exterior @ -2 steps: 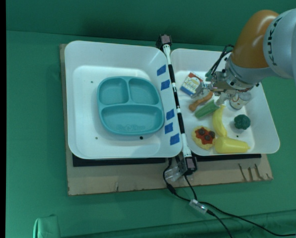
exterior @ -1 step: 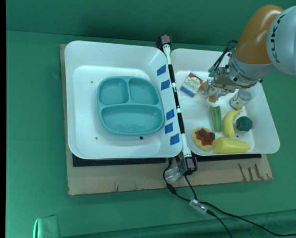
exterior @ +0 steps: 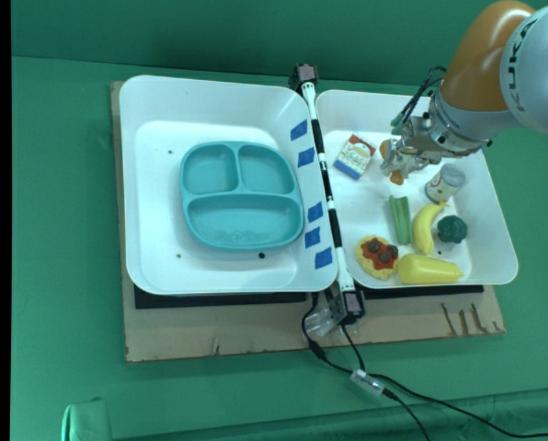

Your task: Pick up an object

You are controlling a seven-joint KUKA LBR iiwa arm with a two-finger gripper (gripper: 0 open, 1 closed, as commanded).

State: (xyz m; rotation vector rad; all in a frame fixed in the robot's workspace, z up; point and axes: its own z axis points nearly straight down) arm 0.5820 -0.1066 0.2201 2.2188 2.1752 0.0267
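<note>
The gripper (exterior: 399,165) hangs low in the right bin (exterior: 495,237), but whether its 2 fingers are spread or closed cannot be told — something orange shows at its tip, unclear. The arm (exterior: 495,58) reaches in from the right, wrist angled down-left. Nearby lie a small carton (exterior: 354,156), a cucumber (exterior: 400,219), a banana (exterior: 427,227) and a jar (exterior: 445,184); the teal plate (exterior: 241,196) sits in the left bin (exterior: 154,108).

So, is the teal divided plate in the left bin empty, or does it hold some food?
Empty. All three compartments of the teal plate show bare surface; the toy foods lie in the right bin.
</note>
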